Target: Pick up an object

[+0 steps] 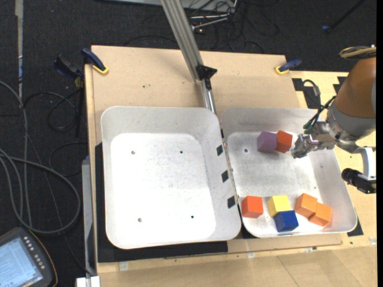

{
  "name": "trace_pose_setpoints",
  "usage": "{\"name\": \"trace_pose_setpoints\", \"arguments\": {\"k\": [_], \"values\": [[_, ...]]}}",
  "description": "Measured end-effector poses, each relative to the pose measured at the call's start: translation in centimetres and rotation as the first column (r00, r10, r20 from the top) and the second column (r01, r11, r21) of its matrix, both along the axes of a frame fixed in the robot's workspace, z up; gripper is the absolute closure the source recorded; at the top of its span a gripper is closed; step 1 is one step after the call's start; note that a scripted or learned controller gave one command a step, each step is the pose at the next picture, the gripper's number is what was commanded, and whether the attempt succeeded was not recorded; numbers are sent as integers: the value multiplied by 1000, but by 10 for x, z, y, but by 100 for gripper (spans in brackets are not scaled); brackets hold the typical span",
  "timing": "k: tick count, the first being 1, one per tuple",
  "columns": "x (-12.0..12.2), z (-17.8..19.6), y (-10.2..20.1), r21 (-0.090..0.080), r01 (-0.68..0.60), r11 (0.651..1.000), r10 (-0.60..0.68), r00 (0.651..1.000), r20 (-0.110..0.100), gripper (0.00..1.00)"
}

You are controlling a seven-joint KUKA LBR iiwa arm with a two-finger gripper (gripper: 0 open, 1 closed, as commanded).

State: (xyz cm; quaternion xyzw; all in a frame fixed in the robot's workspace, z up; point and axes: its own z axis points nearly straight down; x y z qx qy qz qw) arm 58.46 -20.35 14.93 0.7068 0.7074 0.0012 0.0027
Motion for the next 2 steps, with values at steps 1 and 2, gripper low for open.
{"name": "trace_pose_setpoints", "arguments": {"k": [1,2], "values": [[-5,61,3,-1,-1,1000,1,1000,3,100],[-12,112,5,-1,-2,1000,2,1000,2,100]]}}
